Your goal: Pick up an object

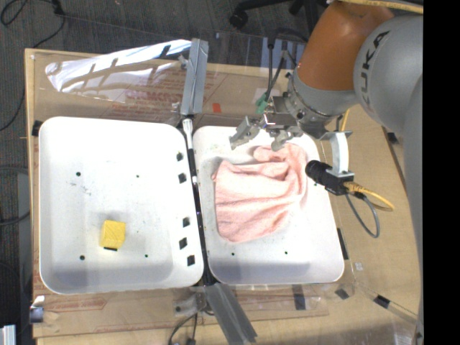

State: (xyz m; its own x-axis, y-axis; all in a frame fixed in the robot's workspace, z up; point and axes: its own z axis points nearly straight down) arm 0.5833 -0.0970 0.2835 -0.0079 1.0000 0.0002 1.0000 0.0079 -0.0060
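A crumpled pink cloth (255, 196) lies in the right bin (320, 261), covering most of its middle, with its far edge bunched up. My gripper (262, 136) hangs over the bin's far end, just above that edge. Its two fingers stand spread apart, so it is open. The left finger (243, 131) is over bare bin floor. The right finger (281, 141) touches the raised top of the cloth. Nothing sits between the fingers. A small yellow block (113, 234) rests in the left bin (65, 142), near its front left.
The grey divider with black clips (190, 192) runs between the two bins. A black and yellow cable fitting (332, 178) hangs off the wrist over the right bin's right side. Crumpled clear plastic (115, 67) lies behind the left bin.
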